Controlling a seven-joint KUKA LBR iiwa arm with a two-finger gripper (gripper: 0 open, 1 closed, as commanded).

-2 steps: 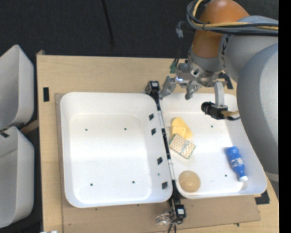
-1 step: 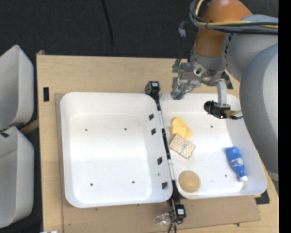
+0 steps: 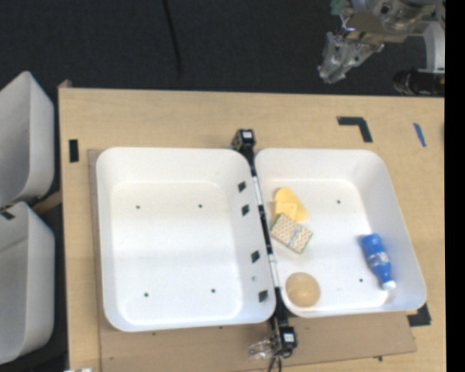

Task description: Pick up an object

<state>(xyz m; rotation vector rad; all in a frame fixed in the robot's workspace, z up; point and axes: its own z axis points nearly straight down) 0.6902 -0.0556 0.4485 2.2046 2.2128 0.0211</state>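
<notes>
The tool [image 3: 339, 62] hangs high at the upper right, beyond the far edge of the table [image 3: 178, 118] and well apart from both bins; I cannot tell how it stands. The left bin [image 3: 108, 208] is beside the right bin [image 3: 372, 177], which holds a blue bottle [image 3: 377, 260] near its right wall, a round tan ball [image 3: 302, 290] at the near edge, a patterned packet [image 3: 291, 233] and a yellow piece [image 3: 289, 204] touching it.

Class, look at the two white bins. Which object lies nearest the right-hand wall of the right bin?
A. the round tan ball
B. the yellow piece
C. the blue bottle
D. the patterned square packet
C: the blue bottle lies by the right bin's right-hand wall, while the other three sit near the divider between the bins.
</notes>
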